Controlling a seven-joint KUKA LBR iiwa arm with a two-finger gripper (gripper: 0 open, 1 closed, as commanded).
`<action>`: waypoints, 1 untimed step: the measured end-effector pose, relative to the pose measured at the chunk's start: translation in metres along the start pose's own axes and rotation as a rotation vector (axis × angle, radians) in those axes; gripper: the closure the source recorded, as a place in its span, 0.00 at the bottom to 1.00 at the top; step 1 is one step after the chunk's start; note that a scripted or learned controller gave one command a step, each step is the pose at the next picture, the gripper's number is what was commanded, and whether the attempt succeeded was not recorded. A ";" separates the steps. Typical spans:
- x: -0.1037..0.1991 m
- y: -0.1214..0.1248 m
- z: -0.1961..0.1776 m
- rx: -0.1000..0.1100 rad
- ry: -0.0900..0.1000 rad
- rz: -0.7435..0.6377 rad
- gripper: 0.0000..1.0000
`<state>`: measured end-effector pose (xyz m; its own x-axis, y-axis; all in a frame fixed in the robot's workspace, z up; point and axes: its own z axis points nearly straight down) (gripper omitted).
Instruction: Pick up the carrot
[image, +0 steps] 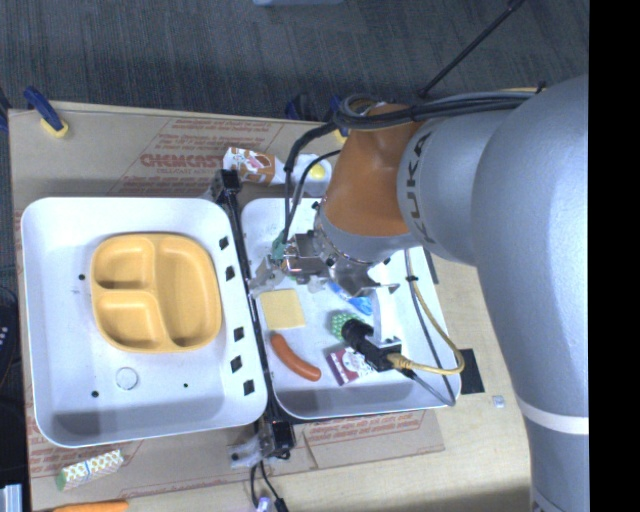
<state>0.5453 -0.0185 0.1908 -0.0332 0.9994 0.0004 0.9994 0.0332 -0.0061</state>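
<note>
Jaws (300, 262) sit low at the upper left of the right bin (430, 395), largely hidden under the wrist; cannot tell their spread or whether they pinch anything. The carrot (296, 357) lies at the bin's lower left, apart from them, below a yellow cheese slice (284, 309). Left bin (40, 300) holds a yellow divided tray (156, 291); both bins rest on cardboard (150, 150) over the bench.

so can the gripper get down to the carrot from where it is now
Probably yes. The carrot lies bare on the floor of the right bin, near its front left corner, with nothing on top of it. The yellow slice and dark packet lie beside it but apart. The bin's left wall is close.
</note>
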 end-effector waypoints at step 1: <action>0.021 -0.005 0.000 0.001 0.000 0.089 0.00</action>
<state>0.5392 0.0021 0.1911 0.0559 0.9984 0.0001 0.9984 -0.0559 -0.0072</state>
